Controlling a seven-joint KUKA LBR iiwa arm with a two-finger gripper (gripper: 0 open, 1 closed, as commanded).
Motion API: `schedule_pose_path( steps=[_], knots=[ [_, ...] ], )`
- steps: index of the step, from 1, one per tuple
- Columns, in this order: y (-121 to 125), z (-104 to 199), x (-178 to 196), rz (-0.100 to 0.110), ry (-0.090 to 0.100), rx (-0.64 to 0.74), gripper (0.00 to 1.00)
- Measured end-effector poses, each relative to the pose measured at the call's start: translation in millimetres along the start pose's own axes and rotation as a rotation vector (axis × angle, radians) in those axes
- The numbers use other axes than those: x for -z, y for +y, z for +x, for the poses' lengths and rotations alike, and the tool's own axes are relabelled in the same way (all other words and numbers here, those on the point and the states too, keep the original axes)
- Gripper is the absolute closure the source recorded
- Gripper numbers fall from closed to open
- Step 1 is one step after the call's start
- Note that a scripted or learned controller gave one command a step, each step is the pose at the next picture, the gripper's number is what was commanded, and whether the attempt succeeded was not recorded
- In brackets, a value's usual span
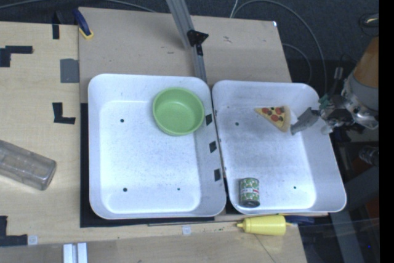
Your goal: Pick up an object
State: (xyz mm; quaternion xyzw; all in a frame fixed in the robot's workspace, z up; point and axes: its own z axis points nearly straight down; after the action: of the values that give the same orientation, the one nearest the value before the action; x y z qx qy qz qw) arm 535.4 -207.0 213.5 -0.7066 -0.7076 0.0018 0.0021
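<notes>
camera view: the pick has not happened yet, as far as i can judge. every candidate object lies on its own, none lifted. in the right bin a pizza slice lies near the far right corner, and a small green can lies on its side by the near edge. the left bin holds a green bowl against its far right side. a yellow mustard bottle lies on the bench just outside the right bin's near rim, and a clear plastic tumbler rests on the wood well to the left.

so what is left is everything: choosing a target, descending, closing and lifting.

the gripper reaches in over the right bin's right rim, with a grey finger slanting down toward the pizza slice. its tip sits just beside the slice's right end (touching or a hair apart, i cannot tell). whether the claw is spread wide or pinched narrow i cannot tell either, since the rest of it blurs into the dark wrist. nothing is seen between its fingers, so i would judge it to be carrying nothing. the pizza slice looks the likeliest target, being nearest.
</notes>
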Motion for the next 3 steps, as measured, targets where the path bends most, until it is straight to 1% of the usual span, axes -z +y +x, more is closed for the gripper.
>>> schedule_pose_path(
  steps=[1,2,3],
  knots=[
    [-6.3,7.6,-48.3,0.001,0.001,0.0,0.0],
    [-6.7,3.1,-93.5,0.001,0.0,0.0,0.0],
    [-5.6,4.0,-81.0,-0.003,0.001,0.002,1.0]
  ],
)
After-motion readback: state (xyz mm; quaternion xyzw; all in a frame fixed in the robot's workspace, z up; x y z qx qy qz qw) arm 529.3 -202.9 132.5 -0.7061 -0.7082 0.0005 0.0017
